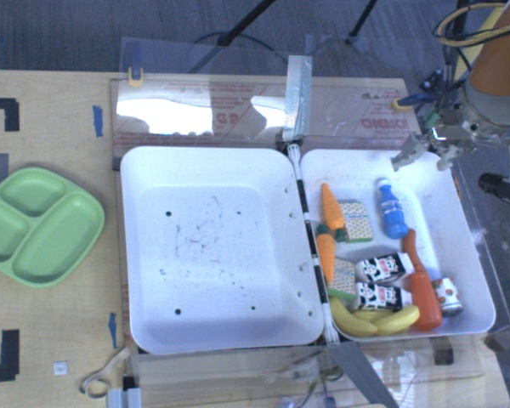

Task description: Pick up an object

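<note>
From above the bench, the two white bins sit side by side, the left bin (pixel 208 245) bare but for scuffs and a few dark dots, the right bin (pixel 472 253) crowded along its near and inner sides. The arm comes in at the upper right, its orange band at the edge of the frame, and the gripper (pixel 429 149) hangs over the far right corner of the right bin, near the rim. Its two fingers spread apart, one toward the left and one pointing down toward the bin, with nothing between them.

The things to pick lie below and to the left of the jaws, all apart from them. Nearest is a blue bottle (pixel 392 208) with a white cap, lying on the bin floor a little toward the near side of the gripper. Further left, against the divider, two orange carrots (pixel 331 210) lie end to end, with a small patterned packet (pixel 355 220) beside them. Toward the near edge are two black-and-white cartons (pixel 382 268), an orange-red bottle (pixel 420 283) lying lengthwise, a small can (pixel 447 296) at its right, and a yellow banana (pixel 376 320) curving along the near wall.

On the wooden bench to the left of the bins rests a green divided plate (pixel 41 225). Clear plastic sheeting stands behind both bins.
</note>
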Controlling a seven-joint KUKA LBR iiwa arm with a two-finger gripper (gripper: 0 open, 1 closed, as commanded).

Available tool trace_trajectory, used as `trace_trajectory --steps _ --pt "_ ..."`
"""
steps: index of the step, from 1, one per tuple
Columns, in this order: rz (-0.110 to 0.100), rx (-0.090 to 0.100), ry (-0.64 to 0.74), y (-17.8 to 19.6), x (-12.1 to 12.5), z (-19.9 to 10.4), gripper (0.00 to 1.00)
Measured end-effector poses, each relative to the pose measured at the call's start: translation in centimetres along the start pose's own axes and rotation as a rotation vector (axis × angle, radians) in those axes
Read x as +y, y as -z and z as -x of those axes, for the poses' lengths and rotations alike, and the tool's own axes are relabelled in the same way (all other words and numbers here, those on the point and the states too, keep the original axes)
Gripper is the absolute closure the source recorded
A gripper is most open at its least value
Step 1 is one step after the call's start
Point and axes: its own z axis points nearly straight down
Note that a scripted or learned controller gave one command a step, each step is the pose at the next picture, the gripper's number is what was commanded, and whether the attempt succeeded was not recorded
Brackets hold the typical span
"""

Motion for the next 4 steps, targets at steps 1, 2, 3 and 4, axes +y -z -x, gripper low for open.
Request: trace_trajectory --steps 1,2,3,4 --pt "0.005 -0.002 0.117 -10.2 -0.5 -0.1 0.0" --pt "0.007 -0.004 0.12 -9.2 -0.4 -0.2 1.0" --pt "0.007 -0.002 0.151 2.8 -1.9 -8.0 1.0" --pt "0.003 -0.001 0.15 2.6 -2.0 -7.9 0.0"
